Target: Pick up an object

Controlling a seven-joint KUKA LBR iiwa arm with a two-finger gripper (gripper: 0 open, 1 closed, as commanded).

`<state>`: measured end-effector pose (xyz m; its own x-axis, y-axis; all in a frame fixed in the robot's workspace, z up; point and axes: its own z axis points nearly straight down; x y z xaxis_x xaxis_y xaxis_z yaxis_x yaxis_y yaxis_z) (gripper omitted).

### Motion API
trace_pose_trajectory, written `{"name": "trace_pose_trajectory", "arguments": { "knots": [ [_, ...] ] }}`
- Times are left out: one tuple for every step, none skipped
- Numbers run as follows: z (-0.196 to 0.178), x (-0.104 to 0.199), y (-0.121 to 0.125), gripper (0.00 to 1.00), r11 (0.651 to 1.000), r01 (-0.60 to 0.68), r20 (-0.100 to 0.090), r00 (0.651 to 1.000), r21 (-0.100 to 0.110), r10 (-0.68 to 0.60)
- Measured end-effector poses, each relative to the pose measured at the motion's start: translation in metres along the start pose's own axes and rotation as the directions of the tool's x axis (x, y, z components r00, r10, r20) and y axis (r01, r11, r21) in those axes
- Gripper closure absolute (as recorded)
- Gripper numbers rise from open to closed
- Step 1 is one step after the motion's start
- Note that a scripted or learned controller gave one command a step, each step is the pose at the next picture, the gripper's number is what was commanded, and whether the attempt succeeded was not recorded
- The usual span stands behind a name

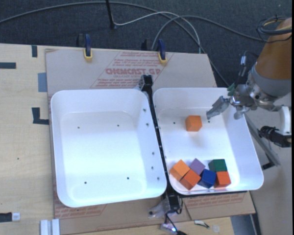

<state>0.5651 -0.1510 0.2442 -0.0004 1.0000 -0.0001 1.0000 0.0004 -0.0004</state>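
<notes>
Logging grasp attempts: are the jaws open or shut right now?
Open. The gripper hangs over the right bin with its jaws visibly spread and nothing between them; the lone orange block lies apart.

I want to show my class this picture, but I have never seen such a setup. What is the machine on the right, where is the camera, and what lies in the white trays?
The machine is a robot arm reaching in from the right; its two-finger gripper hangs over the right bin and holds nothing. One fixed camera looks down on the bench at a slant. In the right bin, a lone orange block lies near the gripper. Along the near edge sits a cluster of blocks: orange, purple, blue and green ones. The left bin sits beside it.
</notes>
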Motion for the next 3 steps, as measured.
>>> {"name": "trace_pose_trajectory", "arguments": {
  "knots": [
    [0.142,0.017,0.016,0.0,1.0,0.001,-0.002,1.0,0.012,-0.001],
    [0.153,0.052,0.077,0.0,1.0,0.002,0.001,1.0,-0.004,-0.002],
    [0.152,0.064,0.055,0.0,1.0,0.0,0.001,1.0,-0.006,0.0]
  ]
}}
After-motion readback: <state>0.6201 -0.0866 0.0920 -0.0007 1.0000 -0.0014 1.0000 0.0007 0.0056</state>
